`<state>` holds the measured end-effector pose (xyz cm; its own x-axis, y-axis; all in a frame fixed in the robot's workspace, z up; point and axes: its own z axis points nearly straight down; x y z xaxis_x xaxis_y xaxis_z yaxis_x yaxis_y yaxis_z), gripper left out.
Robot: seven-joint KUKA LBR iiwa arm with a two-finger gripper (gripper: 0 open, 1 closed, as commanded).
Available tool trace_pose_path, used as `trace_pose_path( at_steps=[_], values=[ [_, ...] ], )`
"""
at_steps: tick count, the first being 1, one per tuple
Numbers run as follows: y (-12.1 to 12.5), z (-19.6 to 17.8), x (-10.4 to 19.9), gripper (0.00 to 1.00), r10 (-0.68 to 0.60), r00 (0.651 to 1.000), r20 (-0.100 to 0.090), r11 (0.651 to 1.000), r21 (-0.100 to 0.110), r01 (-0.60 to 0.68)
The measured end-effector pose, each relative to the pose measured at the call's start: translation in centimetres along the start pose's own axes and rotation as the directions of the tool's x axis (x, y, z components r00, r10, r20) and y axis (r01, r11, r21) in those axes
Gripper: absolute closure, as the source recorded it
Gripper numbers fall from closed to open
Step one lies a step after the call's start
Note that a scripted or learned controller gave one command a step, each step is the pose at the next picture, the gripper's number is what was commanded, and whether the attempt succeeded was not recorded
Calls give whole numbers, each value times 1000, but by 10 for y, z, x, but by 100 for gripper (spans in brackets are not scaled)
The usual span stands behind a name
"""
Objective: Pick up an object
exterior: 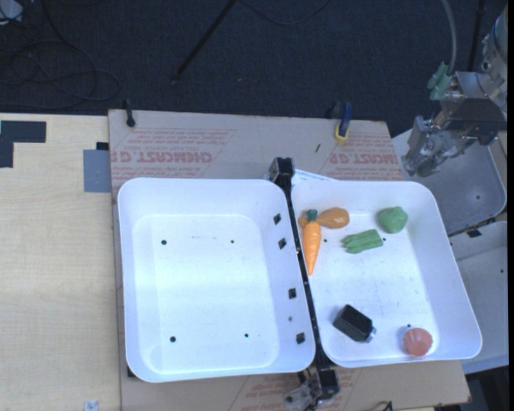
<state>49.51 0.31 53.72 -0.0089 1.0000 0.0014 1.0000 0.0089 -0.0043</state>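
Observation:
The right bin [445, 255] holds several small objects. An orange carrot [311, 243] lies along its left wall, with an orange rounded piece [332, 218] beside its top. A green elongated piece [362, 242] and a green rounded block [393, 219] sit toward the far right. A black block [354, 324] and a pinkish-red ball [417, 342] lie near the front. My gripper [425, 148] hangs above the bench past the right bin's far right corner, away from all the objects.
The left bin [137, 229] sits next to the right one, joined by a black divider [293, 255]. Both rest on a cardboard sheet [240, 144]. A blue-and-yellow clamp [343, 127] stands at the sheet's far edge.

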Motion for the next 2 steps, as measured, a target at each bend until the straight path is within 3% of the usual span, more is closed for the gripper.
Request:
trace_pose_path(
  at_steps=[1, 2],
  values=[
    [-10, 0, 63, 100, 4, 1000, 1, 1000, 1, -4],
    [7, 6, 118, 100, 5, 1000, 2, 1000, -1, -5]
  ],
)
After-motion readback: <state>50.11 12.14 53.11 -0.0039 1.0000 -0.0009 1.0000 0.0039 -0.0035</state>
